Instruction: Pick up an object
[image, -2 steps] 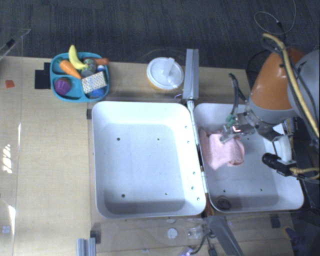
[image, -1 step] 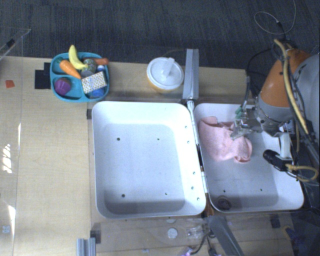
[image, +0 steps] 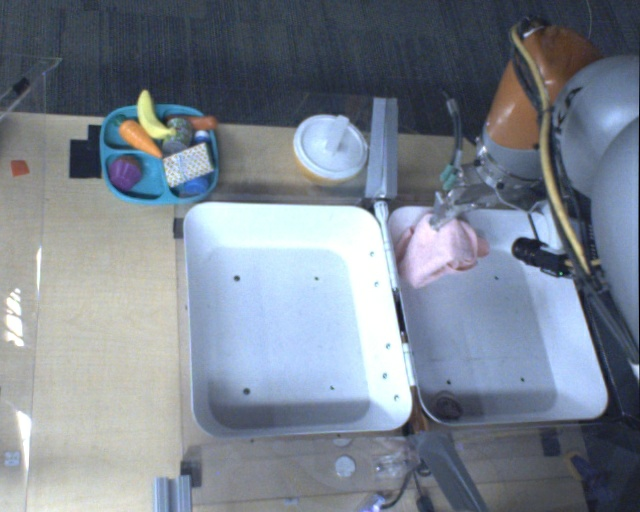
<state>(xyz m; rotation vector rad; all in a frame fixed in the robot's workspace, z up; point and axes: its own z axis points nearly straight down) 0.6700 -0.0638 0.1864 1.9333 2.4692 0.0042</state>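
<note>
We are observing a soft, crumpled pink cloth (image: 438, 252) lying in the right bin (image: 520, 385), bunching against its far-left corner beside the divider. The jaws (image: 447, 205) are pinching the cloth's upper edge. A round lidded cup (image: 331, 147) and a blue toy tray (image: 160, 154) are standing on the table (image: 90, 330).

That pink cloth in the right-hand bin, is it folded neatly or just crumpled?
Crumpled. The pink cloth lies bunched in uneven lumps at the right bin's far left corner, with no flat edges.

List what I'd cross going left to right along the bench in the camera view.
Blue toy tray → white lidded cup beyond the left bin → pink cloth in the right bin → grey arm.
</note>
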